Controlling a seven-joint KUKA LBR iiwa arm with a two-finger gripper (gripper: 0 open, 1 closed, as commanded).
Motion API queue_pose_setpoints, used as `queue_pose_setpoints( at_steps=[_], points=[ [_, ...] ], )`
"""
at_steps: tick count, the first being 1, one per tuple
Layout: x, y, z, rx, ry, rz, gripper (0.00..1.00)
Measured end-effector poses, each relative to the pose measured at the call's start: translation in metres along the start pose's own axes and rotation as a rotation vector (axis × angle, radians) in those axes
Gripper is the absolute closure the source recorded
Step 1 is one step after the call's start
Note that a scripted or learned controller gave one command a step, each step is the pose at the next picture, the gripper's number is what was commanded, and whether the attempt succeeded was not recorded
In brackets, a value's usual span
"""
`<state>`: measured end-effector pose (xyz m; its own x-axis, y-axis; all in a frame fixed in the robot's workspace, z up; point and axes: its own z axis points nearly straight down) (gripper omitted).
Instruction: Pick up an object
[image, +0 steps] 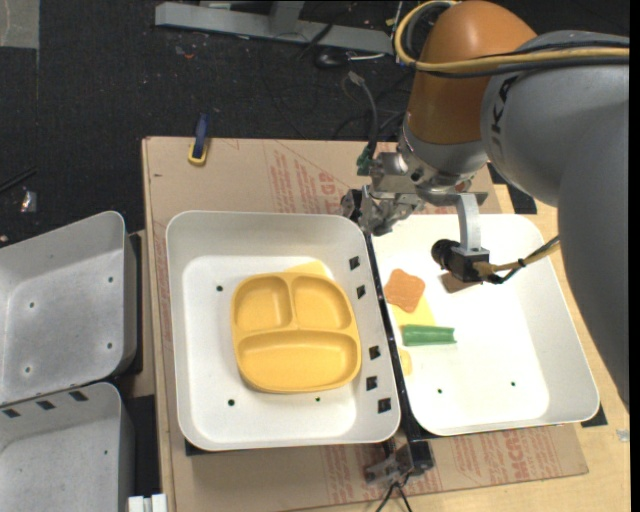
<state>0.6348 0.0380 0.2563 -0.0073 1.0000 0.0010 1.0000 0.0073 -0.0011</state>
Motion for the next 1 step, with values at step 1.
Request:
queue_pose_setpoints(
  at_steps=[1],
  points=[
    [0.0502,-0.0027,0.0171,0.001,0.000,0.000,1.00]
  ],
)
